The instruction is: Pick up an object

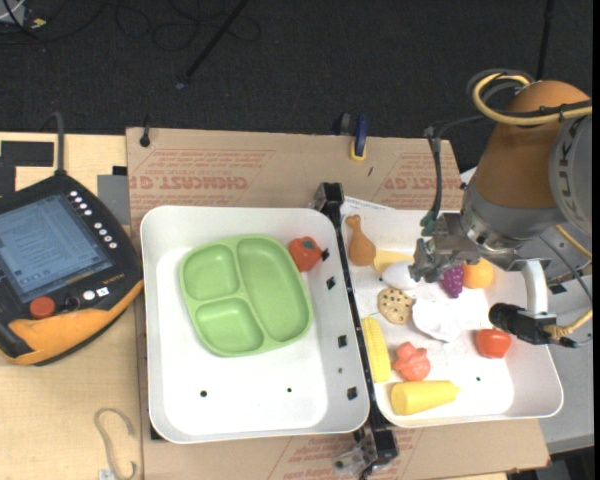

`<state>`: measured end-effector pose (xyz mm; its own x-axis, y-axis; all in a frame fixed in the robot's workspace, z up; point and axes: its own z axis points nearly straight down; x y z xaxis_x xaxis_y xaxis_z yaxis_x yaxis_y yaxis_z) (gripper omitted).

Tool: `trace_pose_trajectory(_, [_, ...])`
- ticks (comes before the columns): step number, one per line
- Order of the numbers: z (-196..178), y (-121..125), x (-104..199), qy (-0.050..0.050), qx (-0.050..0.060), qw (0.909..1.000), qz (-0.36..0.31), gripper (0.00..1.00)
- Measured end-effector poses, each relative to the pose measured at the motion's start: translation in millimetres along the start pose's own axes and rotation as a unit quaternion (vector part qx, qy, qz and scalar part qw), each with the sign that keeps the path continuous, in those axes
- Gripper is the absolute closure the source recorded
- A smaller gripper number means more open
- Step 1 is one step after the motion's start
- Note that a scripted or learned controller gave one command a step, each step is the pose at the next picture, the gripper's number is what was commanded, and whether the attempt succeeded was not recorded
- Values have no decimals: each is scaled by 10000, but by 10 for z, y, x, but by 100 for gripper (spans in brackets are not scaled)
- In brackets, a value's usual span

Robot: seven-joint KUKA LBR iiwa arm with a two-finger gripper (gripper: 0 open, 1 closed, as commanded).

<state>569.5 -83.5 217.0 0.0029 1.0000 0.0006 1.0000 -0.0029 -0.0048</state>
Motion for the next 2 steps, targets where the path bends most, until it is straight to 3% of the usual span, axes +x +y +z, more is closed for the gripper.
trace_pose_trajectory(2, [-120, -51, 70, 4, -12, 10000, -24, 100])
